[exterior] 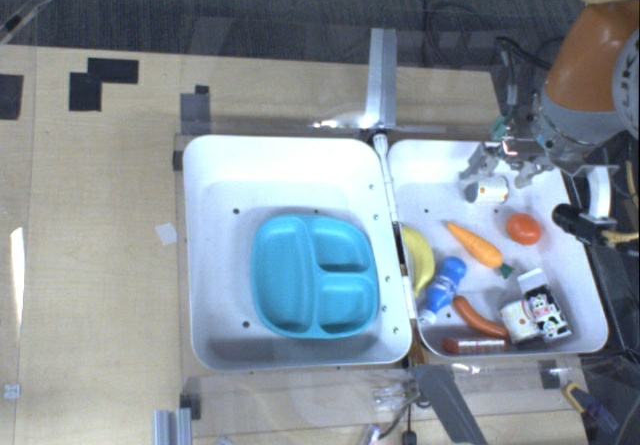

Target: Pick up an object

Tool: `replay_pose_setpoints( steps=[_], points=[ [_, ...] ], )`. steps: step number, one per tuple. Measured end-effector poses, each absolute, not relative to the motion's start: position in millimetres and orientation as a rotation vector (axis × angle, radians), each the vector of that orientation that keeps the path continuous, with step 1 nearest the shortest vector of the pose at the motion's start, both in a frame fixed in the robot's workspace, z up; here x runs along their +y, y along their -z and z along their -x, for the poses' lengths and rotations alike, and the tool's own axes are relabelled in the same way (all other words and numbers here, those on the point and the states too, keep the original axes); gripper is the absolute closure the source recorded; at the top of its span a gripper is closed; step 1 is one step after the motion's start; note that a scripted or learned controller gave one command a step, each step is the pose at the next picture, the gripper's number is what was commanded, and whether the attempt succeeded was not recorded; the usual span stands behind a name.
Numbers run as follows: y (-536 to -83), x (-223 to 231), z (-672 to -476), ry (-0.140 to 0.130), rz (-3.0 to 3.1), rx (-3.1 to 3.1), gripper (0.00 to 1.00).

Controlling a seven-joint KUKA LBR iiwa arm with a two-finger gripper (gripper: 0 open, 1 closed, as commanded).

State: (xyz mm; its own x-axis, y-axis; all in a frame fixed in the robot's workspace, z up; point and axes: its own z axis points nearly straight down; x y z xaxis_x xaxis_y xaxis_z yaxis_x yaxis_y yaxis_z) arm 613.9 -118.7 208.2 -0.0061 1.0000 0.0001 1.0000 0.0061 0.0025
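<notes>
Nearest the camera, along the front wall of the right bin (585,333), lie a dark red-brown stick-shaped item (468,344) and, just behind it, a sausage-like orange-brown piece (479,317). Beside these, toward the bin's front right corner, sits a small white carton with black markings (536,309), tilted. A blue bottle with a white cap (441,287) lies just left of the sausage, its upper end touching a yellow banana (418,258) that rests against the divider between the bins. Behind the bottle lies an orange carrot (475,244), slanted, with its green tip pointing toward the carton. An orange-red tomato-like ball (523,228) sits apart to the carrot's right.

Left bin (215,173) — a blue divided plate (313,275) with three compartments rests in its middle, nothing on it.

Far end of the right bin — the gripper (492,178) hangs over the back half, fingers spread apart, with a small pale cylindrical object (490,192) between or just below the fingertips; whether they touch it cannot be told. The grey arm with its orange band (592,48) enters from the right.
</notes>
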Motion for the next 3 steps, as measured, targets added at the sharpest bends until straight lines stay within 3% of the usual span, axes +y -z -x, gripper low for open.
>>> replay_pose_setpoints(
  steps=[1, 2, 3],
  points=[
    [-92.1, -160.6, -532.5, -0.004, -1.613, 2.69, 0.0],
    [-103.9, -160.2, -535.0, -0.009, -1.61, 2.684, 1.0],
    [-186.4, -79.2, -568.6, -0.006, -1.507, 2.748, 1.0]
  ],
)
